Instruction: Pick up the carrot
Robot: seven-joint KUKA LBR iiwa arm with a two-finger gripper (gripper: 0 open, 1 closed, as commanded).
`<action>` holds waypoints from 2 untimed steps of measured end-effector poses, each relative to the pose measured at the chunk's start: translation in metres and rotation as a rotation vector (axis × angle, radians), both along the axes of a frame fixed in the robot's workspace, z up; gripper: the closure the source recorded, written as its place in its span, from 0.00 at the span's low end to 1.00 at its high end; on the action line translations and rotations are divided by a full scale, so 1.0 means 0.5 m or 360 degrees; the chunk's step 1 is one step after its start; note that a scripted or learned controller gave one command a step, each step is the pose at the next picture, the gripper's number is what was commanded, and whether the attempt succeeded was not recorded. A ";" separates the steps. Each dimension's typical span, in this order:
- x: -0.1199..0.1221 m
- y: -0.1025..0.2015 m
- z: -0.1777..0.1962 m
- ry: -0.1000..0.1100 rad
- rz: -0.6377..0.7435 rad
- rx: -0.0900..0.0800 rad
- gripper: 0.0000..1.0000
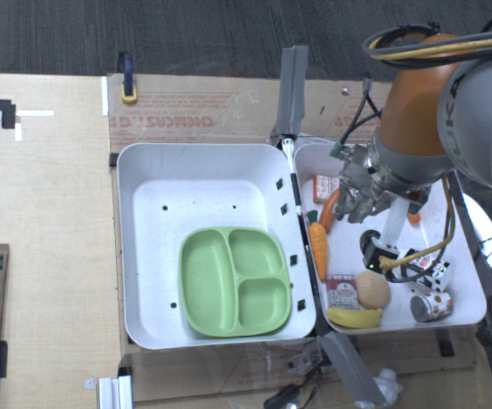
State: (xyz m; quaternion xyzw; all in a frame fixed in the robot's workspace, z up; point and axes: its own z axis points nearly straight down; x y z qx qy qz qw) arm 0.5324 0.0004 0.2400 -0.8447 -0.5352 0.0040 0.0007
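Observation:
The carrot (pixel 317 248) lies lengthwise along the left wall of the right bin (pixel 470 273), with a green stub at its far end. My gripper (pixel 356 210) hangs low over the middle of that bin, just right of and slightly beyond the carrot's far end, apart from it. A second orange item (pixel 330 205) lies right beside the gripper's left side. Nothing can be seen held in the gripper.
The left bin (pixel 143 228) holds a green divided plate (pixel 234 280). In the right bin are a red-and-white packet (pixel 323 186), a small box (pixel 341 292), a bread roll (pixel 372 290), a banana (pixel 353 317) and a spotted cup (pixel 431 302).

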 end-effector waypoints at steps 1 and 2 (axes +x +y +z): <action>-0.111 0.098 -0.104 0.0005 0.0015 0.0001 1.00; -0.032 -0.004 0.058 0.0001 -0.0222 -0.0002 1.00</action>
